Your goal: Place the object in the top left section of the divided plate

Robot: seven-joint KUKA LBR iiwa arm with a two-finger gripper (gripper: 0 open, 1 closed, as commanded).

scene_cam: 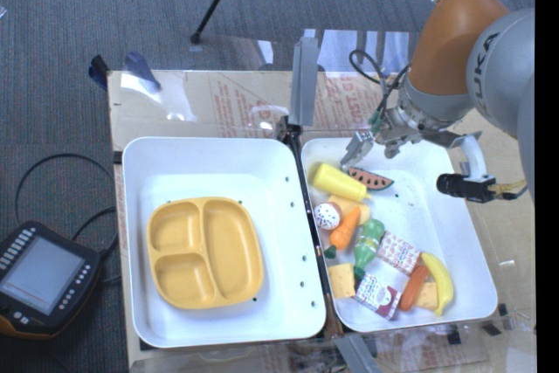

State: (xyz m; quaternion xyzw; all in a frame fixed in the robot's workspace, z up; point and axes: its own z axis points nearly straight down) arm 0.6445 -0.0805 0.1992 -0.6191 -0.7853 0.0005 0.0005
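On my far left a handheld control tablet [39,275] lies on the floor. The left bin [140,179] holds the yellow divided plate [205,251], its sections bare. In the right bin [476,249] I see toy food clustered along the left side and bottom: a yellow cylinder [339,181], a watermelon slice [370,180], an egg [327,215], a carrot [345,228], a green bottle [367,242], small cartons [398,253] and a banana [439,279]. The gripper [371,144] hangs over the bin's upper edge, its fingers spread apart with nothing between them, just above the yellow cylinder and the watermelon slice.
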